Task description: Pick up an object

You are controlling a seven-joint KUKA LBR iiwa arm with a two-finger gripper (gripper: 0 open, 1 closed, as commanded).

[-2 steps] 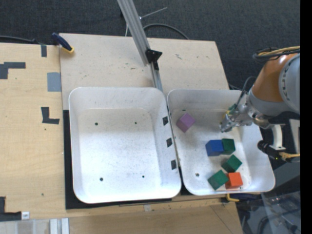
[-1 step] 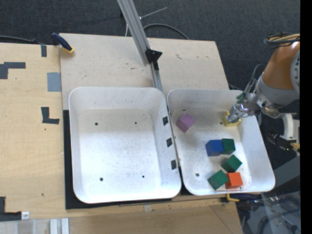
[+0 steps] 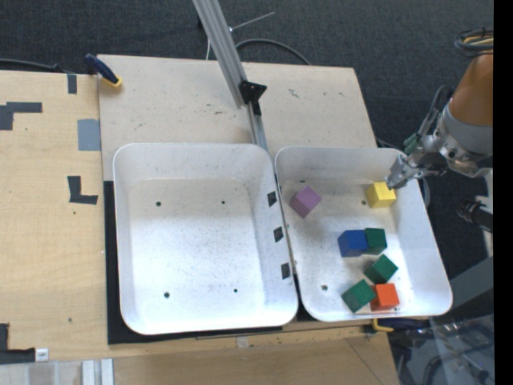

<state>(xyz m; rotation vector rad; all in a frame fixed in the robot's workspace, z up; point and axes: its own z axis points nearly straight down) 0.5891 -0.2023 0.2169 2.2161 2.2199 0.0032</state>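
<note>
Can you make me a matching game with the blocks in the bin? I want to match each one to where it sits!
Things:
1. yellow block
2. purple block
3. orange block
4. blue block

Places:
A. touching a green block, in the middle of the right bin
B. right by the claw, near the bin's far right side
C. alone, near the wall between the two bins
D. nearest the front edge, beside a green block

Pairs: 1-B, 2-C, 3-D, 4-A
</note>
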